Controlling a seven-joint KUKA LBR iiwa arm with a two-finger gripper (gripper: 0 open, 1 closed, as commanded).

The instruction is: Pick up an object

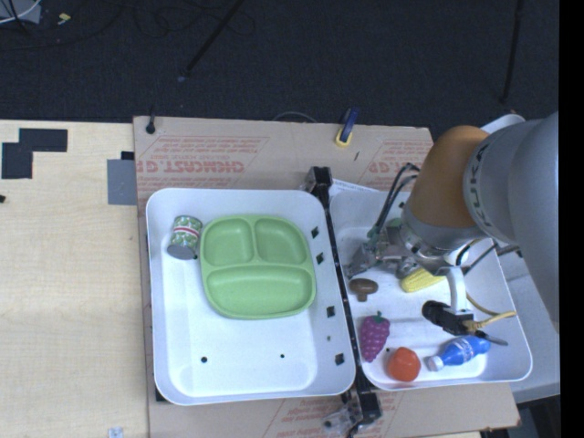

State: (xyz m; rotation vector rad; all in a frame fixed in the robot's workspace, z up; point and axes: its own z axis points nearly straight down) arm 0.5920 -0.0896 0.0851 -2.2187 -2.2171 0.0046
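Brown lump (363, 288) looks to me like the thing the arm is going for, because it sits closest to the claw (365, 263). It lies on the floor of the right bin (507, 304), just behind the purple grapes (373, 336), and it is not lifted. The claw hangs low a little further back from the grapes, right over the lump or almost touching it. From where I stand I cannot tell if the claw is wide or narrow, because the grey arm (511, 190) and its own metal parts hide that. I see nothing held in it. So I would say the reaching part is done or nearly done, and the grabbing and lifting are not yet done. The other toys all rest in the same bin. A red ball (402, 364) sits just beside the grapes, toward the front edge. A blue bottle (461, 350) lies past the ball, on the arm's side of the grapes. A yellow toy (422, 281) lies behind the grapes on that same side, near the claw. Far from the grapes, in the left bin (237, 359), are a green plate (257, 267) and a small can (185, 235), and the arm is nowhere near them.
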